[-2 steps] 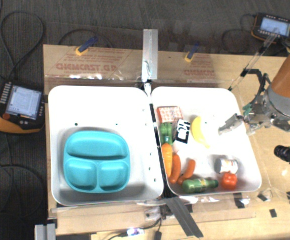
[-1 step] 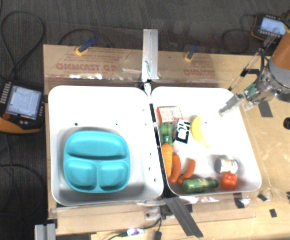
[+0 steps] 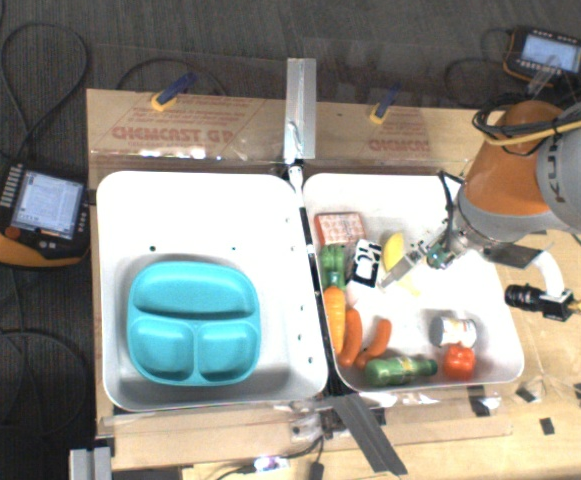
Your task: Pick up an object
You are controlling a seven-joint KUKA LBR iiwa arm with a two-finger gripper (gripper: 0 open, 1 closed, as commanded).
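A dark carpeted floor strewn with cables surrounds the worktop [image 3: 490, 143], which carries two shallow white bins side by side. The left bin [image 3: 130, 208] holds a turquoise divided tray [image 3: 195, 323]. The right bin [image 3: 500, 318] holds the clutter: a pink packet [image 3: 338, 228] at the top, a black-and-white card [image 3: 367, 262], a yellow banana-like piece [image 3: 393, 250], a carrot [image 3: 336, 313] with a smaller orange piece [image 3: 376, 338] beside it, a green bottle [image 3: 398, 370] along the near wall, a red tomato-like piece [image 3: 459, 361] and a small white cup [image 3: 454, 328] just above it.

The arm reaches in from the right, and the claw [image 3: 407, 264] sits low over the middle of the right bin, just beside the yellow piece, which looks like the likeliest target. Whether the claw is spread or closed cannot be told from this slant, and nothing is seen between its tips.

To do the pick well, the claw should centre across the yellow piece's narrow width, stay clear of the card touching its left side, descend fully to the bin floor before closing, then lift straight up
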